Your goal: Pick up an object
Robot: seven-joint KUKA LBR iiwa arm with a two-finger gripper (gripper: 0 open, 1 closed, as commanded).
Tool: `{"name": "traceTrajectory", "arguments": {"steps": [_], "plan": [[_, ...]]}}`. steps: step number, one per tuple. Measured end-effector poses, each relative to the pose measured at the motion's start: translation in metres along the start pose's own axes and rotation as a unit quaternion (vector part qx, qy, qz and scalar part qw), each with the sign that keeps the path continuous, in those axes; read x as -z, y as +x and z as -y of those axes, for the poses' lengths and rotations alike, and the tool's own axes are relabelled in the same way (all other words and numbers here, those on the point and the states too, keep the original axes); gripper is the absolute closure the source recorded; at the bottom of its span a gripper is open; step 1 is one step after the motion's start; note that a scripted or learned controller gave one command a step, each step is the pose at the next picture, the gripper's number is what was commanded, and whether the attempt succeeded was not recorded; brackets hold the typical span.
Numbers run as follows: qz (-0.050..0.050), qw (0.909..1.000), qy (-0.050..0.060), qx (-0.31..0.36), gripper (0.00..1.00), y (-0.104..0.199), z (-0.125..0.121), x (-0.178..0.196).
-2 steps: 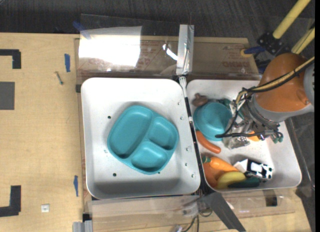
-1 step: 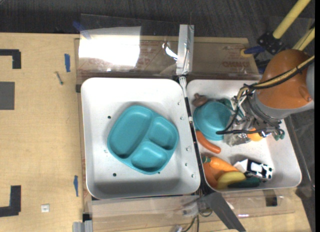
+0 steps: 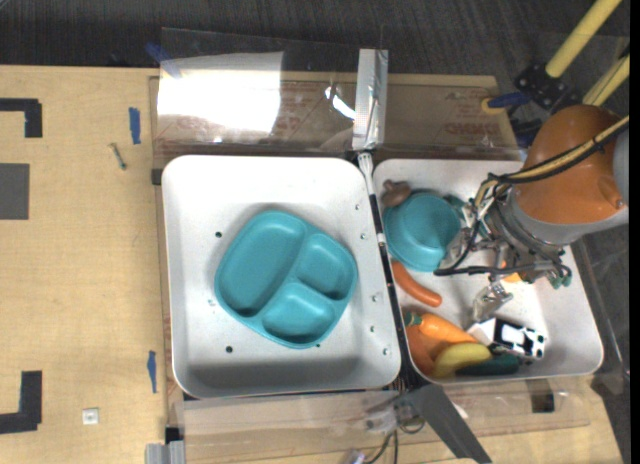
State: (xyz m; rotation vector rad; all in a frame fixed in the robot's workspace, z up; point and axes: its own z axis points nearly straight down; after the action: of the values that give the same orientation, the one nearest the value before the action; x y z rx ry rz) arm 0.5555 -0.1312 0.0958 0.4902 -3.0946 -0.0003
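Approach step: end effector (image 3: 495,290) hangs low in right bin (image 3: 585,347), just beside teal bowl (image 3: 425,232); released or clenched, can't tell. Orange carrot (image 3: 415,285) lies nearest. Next, I'd judge: centre over it, descend, close.

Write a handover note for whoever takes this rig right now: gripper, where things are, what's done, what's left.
Gripper: low over the middle of the right bin, among the items; no object seen in its grasp.
Right bin: teal bowl at the far left corner, orange stick-shaped toy just below it, orange toy and yellow toy together at the near left corner.
Left bin: teal divided plate in the middle.
Done: arm is positioned in the right bin; nothing lifted.
Left: close on one object and raise it clear of the bin.
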Motion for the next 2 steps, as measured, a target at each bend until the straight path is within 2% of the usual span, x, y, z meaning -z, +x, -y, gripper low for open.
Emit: {"name": "traceTrajectory", "arguments": {"steps": [1,2], "plan": [[0.011,0.9999,0.003,-0.006,0.0,0.0205,-0.0459,-0.0064],[0.012,0.9991,0.003,-0.041,0.0,0.024,-0.0496,-0.0062]]}}
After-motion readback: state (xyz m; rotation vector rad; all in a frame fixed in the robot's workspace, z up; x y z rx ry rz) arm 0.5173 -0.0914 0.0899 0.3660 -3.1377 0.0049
